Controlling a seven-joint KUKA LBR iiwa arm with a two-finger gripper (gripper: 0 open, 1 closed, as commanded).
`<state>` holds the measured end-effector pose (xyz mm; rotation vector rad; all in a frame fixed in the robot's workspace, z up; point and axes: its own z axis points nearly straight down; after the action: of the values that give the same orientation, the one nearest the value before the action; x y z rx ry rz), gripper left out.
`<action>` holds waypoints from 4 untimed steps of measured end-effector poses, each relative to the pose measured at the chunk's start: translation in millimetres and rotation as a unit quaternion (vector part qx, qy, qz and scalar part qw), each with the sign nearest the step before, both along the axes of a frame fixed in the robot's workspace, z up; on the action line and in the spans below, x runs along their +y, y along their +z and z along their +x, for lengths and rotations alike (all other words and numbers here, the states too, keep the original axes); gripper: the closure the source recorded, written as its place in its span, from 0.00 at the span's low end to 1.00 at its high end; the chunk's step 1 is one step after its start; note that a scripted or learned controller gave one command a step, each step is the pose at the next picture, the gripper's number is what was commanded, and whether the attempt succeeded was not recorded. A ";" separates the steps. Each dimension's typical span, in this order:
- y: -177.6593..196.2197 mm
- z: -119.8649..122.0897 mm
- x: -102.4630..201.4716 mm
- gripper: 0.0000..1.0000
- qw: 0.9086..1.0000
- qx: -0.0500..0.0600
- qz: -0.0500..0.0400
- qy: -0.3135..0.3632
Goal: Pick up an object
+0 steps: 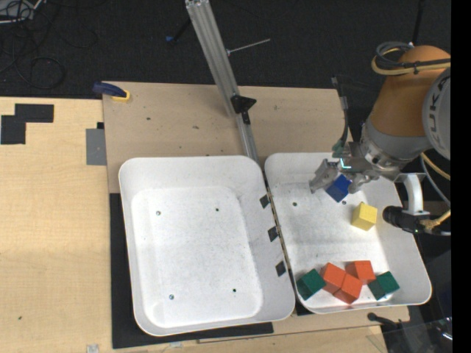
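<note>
**Blue block at the fingers, right bin**

Gripper [335, 176] low over the upper part of the right bin [309, 219], reaching in from the right under the grey arm [405, 123] with its orange band. Blue block [338, 189] directly beneath and touching the fingers [322, 175], tilted on a corner. Whether clamped on the block or merely spread beside it: cannot tell, the wrist hiding the gap.

Yellow block [363, 216] just beside the blue one, lower right, apart from it, flat on the bin floor. Along the near edge of the same bin, a tight cluster: green block [310, 282] at left, two orange blocks [335, 277] [361, 271] touching in the middle with a third orange piece [350, 290] in front, another green block [383, 284] at right.

Left bin [140, 190] side by side with the right one, joined by small black clips [272, 232] along the shared edge. Aluminium rail [217, 57] slanting up from between the bins across the desk [176, 116]. Blue and yellow clamp [112, 90] at the far left corner of the desk.
</note>
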<state>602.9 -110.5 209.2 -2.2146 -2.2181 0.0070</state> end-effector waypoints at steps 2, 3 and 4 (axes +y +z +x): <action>-58.4 -8.4 -2.8 0.00 1.000 0.001 0.000 -0.001; -112.8 -10.2 -1.7 0.00 1.000 0.000 0.000 -0.001; -99.7 -9.4 -4.2 1.00 1.000 -0.002 -0.001 -0.006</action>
<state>593.6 -114.8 109.5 -2.2307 -2.2062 0.0046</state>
